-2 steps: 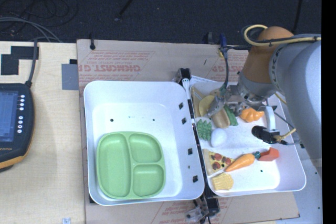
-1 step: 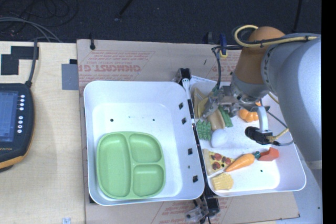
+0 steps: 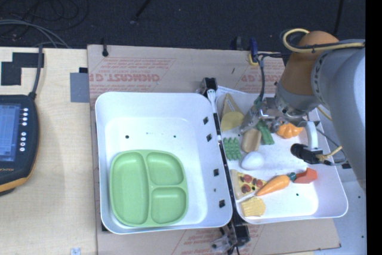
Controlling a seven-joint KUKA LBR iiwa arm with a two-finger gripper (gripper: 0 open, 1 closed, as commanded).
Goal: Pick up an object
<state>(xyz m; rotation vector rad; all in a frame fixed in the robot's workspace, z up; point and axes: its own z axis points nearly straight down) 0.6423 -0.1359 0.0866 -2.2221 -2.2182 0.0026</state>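
Note:
My gripper [image 3: 263, 120] is low in the upper part of the right bin [image 3: 334, 203], among toy foods. Right below it lie a dark green piece [image 3: 266, 135] and a tan bread-like piece [image 3: 250, 141]. An orange piece [image 3: 290, 130] sits just to its right and a yellow piece [image 3: 231, 121] to its left. Nearer the front are a white egg [image 3: 252, 160], a carrot [image 3: 274, 184], a red piece [image 3: 306, 175], a pizza slice [image 3: 245, 181] and a yellow ridged piece [image 3: 253, 207]. Nothing is seen held.
The left bin [image 3: 119, 110] holds a green divided plate [image 3: 148, 188]. A green ridged piece [image 3: 231, 147] lies by the wall between the bins. A tablet-like pendant [image 3: 15, 140] rests on the bench at far left.

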